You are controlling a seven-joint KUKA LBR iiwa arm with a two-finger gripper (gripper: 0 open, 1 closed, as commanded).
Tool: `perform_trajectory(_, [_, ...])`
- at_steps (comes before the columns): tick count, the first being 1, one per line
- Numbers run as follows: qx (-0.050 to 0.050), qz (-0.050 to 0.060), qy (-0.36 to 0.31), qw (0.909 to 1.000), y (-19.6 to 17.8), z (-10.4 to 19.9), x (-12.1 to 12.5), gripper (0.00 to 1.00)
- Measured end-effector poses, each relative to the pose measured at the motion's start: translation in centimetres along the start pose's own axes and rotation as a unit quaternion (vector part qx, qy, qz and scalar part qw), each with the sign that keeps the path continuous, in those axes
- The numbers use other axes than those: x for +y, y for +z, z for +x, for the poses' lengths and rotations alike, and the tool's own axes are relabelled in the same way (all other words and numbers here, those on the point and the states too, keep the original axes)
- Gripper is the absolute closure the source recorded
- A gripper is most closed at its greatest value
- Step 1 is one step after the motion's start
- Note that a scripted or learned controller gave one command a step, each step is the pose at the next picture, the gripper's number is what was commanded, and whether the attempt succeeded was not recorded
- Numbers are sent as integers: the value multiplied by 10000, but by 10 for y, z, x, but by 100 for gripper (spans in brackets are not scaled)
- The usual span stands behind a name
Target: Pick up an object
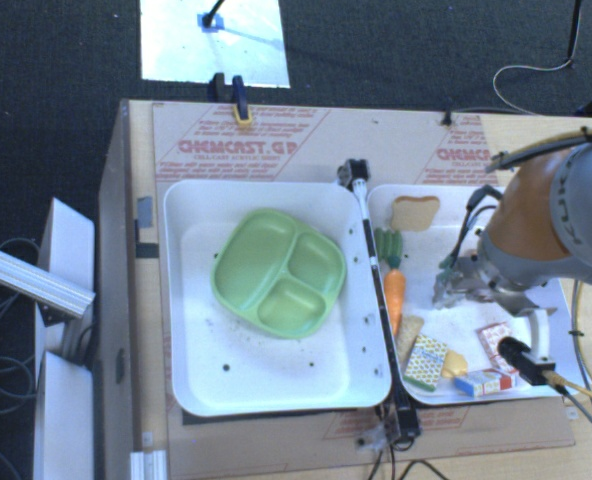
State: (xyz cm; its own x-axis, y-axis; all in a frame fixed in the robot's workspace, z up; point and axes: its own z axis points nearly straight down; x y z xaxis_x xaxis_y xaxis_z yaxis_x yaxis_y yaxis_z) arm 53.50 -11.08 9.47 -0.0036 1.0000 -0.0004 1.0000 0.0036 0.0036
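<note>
My gripper [454,290] hangs low over the middle of the right bin [416,393], its fingers hidden under the wrist. Left of it lies an orange carrot [395,294] with a green vegetable [388,245] just behind it. A slice of toast [415,211] rests at the bin's far side. Near the front lie a patterned yellow-and-blue packet [426,359], a small yellow piece [455,364], a red-and-blue box [485,381] and a red-and-white packet [496,341]. A pale cracker [409,332] sits below the carrot.
The left bin [196,368] holds a green divided plate [279,273], tilted. A black-and-white rod [368,238] runs along the divider between the bins. The grey arm with its orange band [536,218] comes in from the right.
</note>
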Motion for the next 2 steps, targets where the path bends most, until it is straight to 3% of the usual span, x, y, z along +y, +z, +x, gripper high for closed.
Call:
perform_trajectory(1, [0,1,0,10000,0,0,0,0])
perform_trajectory(2, [-3,8,-2,10000,10,-44,65,0])
